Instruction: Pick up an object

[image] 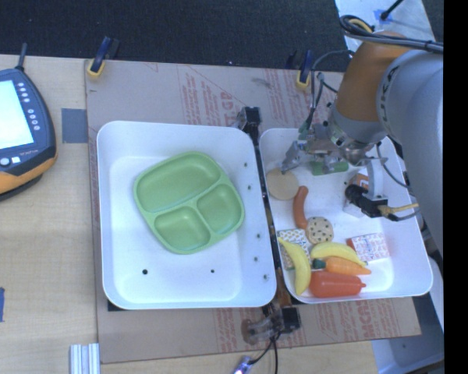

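My gripper (310,162) hangs over the back left part of the right bin (412,265), fingers spread and nothing between them, so it is open. Just in front of its left finger (290,160) lies a round tan disc (281,184). A red-brown sausage (299,206) lies a little nearer, and beside it a chocolate-chip cookie (320,229). Along the bin's front lie two bananas (298,263), a carrot (347,266), a red pepper (337,285) and a red-and-white wafer (369,247). The arm hides the bin's back right corner.
The left bin (117,232) holds a green three-compartment plate (189,201). A tablet-like pendant (12,131) lies on the bench at far left. Clamps (100,57) hold the cardboard sheet at the back. A black part with cables (364,199) hangs by the wrist.
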Controlling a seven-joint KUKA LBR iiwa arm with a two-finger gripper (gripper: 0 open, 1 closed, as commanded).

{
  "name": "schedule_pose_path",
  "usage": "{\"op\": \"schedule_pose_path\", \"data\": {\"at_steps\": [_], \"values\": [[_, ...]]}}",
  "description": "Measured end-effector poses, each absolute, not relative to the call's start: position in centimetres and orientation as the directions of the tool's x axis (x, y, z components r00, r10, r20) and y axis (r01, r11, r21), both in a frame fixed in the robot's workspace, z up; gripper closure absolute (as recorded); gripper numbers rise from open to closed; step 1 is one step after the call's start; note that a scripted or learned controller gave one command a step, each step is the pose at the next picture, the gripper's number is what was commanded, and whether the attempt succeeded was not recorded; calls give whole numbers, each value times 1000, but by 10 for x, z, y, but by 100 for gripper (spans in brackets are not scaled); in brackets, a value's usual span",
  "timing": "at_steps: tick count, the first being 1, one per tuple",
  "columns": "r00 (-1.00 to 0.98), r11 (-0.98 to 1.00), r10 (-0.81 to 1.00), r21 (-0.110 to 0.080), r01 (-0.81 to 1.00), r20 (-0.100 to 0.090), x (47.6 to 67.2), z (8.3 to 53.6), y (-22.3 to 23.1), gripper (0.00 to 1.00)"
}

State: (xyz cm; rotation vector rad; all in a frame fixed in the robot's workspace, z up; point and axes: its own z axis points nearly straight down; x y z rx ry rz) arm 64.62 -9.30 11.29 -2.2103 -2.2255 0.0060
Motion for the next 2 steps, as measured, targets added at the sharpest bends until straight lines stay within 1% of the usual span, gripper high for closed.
{"op": "schedule_pose_path", "data": {"at_steps": [1,2], "values": [[-2,2,1000,-2,1000,0,656,102,-149,0],[-2,2,1000,-2,1000,0,656,144,-201,0]]}}
